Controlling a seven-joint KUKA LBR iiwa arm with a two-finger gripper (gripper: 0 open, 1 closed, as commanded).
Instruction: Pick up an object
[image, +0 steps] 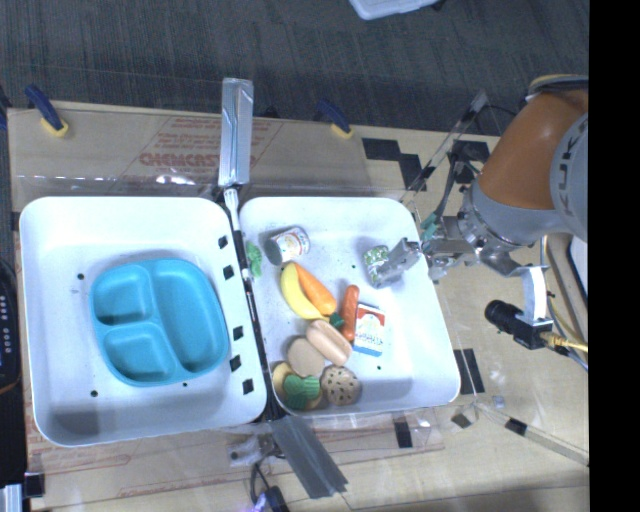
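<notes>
My gripper (398, 258) reaches in from the right over the right bin's (425, 355) far right side. Its tip is right against a small green and silver can (376, 263), which sits close to the bin's right wall. Whether the can is gripped cannot be made out. Further left lie a tipped tin (290, 243), a banana (292, 291), an orange carrot (319, 291), a red pepper (349, 302) and a small carton (369, 331).
Near the right bin's front are a sausage (330, 341), a beige egg shape (303, 355), a cookie (340, 385) and a green piece (301, 389). A blue divided tray (160, 320) lies in the left bin (50, 390). A metal post (236, 130) stands behind the bins.
</notes>
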